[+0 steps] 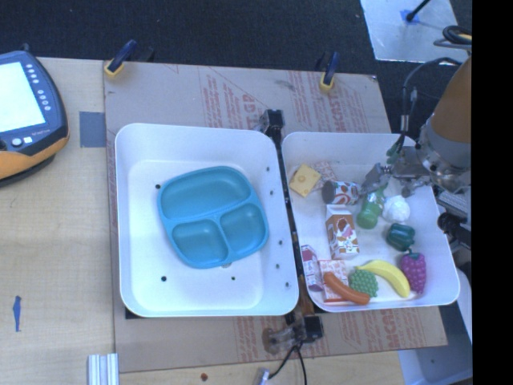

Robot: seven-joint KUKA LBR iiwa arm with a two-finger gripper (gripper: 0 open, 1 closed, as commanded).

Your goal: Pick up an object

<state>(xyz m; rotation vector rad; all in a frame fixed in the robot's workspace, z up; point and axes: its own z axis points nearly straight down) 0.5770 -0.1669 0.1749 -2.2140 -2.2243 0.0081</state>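
The right bin [446, 295] holds several toy foods: a yellow cheese wedge [304, 180], a brown-and-white carton [342, 233], a green bottle [369, 212], a white ball [396, 208], a dark green pepper [400, 235], purple grapes [414, 269], a banana [387, 276] and an orange sausage [345, 289]. My gripper [394, 181] hangs over the bin's upper right part, just above the green bottle and the white ball. It looks open, with nothing between its fingers.
The left bin [136, 279] holds a blue three-compartment tray [212, 215]. A raised rim divides the two bins. A handheld control pad [24, 111] lies on the bench at far left. Clamps [327, 70] sit at the board's back edge.
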